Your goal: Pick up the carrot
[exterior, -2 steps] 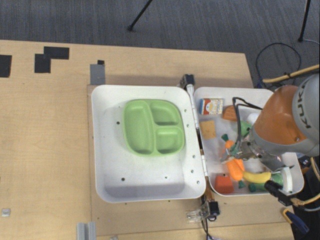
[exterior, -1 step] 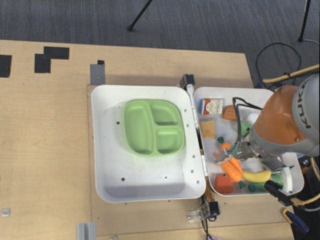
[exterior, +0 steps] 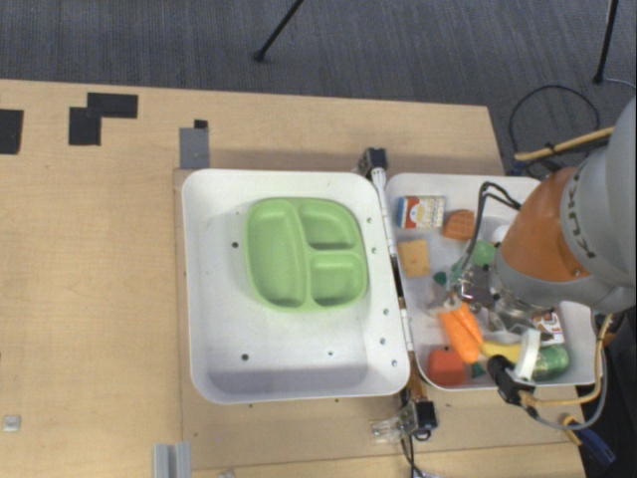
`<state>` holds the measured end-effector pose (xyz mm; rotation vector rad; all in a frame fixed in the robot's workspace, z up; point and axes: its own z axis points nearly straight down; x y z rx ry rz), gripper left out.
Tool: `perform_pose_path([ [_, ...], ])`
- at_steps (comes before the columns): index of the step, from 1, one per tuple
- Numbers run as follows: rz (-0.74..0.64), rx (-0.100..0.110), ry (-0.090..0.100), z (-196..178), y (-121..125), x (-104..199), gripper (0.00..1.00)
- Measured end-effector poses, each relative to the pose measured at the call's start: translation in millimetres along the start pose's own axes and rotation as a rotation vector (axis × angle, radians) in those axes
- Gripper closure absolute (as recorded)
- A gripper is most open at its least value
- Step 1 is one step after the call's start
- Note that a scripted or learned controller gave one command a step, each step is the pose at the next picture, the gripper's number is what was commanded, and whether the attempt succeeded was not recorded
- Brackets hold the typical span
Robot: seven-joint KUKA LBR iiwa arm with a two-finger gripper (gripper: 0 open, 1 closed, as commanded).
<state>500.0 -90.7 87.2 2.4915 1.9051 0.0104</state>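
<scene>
fingers hidden, grip unclear; gripper [exterior: 476, 302] over carrot [exterior: 461, 333] in right bin [exterior: 430, 371]; green tray [exterior: 304, 252] in left bin [exterior: 214, 366].

The arm [exterior: 557, 237] reaches into the right bin [exterior: 430, 189], its gripper [exterior: 478, 302] low among toy food just beside the orange carrot [exterior: 461, 333], while the left bin [exterior: 214, 366] holds a green divided plate [exterior: 304, 253]

The bench [exterior: 90, 267] looks like pale matt wood. The green tray [exterior: 304, 252] and the white bins [exterior: 214, 366] seem smooth plastic.
</scene>
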Motion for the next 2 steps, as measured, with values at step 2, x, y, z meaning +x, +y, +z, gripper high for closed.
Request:
perform_pose_path([
  [2, 0.374, 0.007, -0.002, -97, -24, 81, 1.0],
])
